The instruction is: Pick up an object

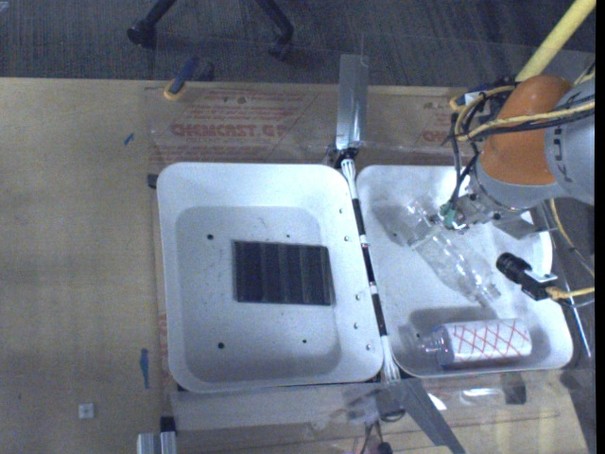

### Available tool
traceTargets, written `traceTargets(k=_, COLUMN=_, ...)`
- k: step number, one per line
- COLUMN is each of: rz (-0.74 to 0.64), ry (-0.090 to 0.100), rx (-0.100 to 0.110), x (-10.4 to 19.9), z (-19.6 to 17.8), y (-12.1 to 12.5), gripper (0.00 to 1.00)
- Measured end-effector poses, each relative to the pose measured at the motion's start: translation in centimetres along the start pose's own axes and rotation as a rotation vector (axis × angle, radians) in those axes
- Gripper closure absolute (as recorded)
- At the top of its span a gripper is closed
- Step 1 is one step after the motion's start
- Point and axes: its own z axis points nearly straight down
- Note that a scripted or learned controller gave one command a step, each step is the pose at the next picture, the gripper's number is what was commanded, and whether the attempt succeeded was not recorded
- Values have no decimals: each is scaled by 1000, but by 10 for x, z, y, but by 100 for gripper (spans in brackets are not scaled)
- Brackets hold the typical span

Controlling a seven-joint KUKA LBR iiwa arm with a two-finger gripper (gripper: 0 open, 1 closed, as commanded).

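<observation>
Arm enters from the worktop's right side, orange band over the right bin's [558, 348] far right corner. Gripper [452, 218] sits low inside that bin near its far edge, just beside or touching the upper end of a clear plastic bottle [454, 258] lying diagonally across the bin's middle; opening cannot be told, contact uncertain. White cylinder with red crosshatch [477, 340] lies along the bin's near edge. Left bin [180, 197] carries a dark ribbed rectangle [283, 272] at centre.
</observation>
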Motion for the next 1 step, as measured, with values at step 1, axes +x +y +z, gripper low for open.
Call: traceTargets(k=1, rz=-129, ry=15, rx=21, x=42, z=-95, y=45, gripper=100)
